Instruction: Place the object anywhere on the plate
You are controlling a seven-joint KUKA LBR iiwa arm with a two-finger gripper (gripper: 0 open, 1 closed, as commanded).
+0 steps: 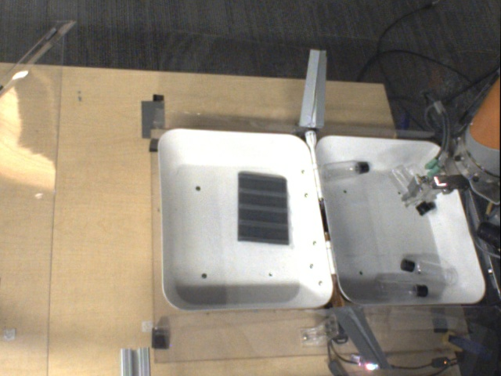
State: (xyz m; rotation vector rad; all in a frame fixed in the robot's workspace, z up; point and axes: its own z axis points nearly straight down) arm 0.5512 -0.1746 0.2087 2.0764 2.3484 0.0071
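A dark grey ribbed plate (263,207) lies flat in the middle of the left bin (180,280). In the right bin (368,233) lie three clear tubes with black caps. One tube (348,168) is near the bin's far left corner. The other two (429,269) (401,288) lie by its near edge. My gripper (420,188) hangs over the right bin's far right part, well to the right of the plate. Something clear with a small black end (425,207) shows at its tip, but I cannot make out whether it is gripped.
The arm with its orange band (484,125) and cables enters at the right edge. A grey metal bar (315,88) stands behind the gap between the bins. Small black clamps (156,112) (160,337) sit on the wooden bench beside the left bin.
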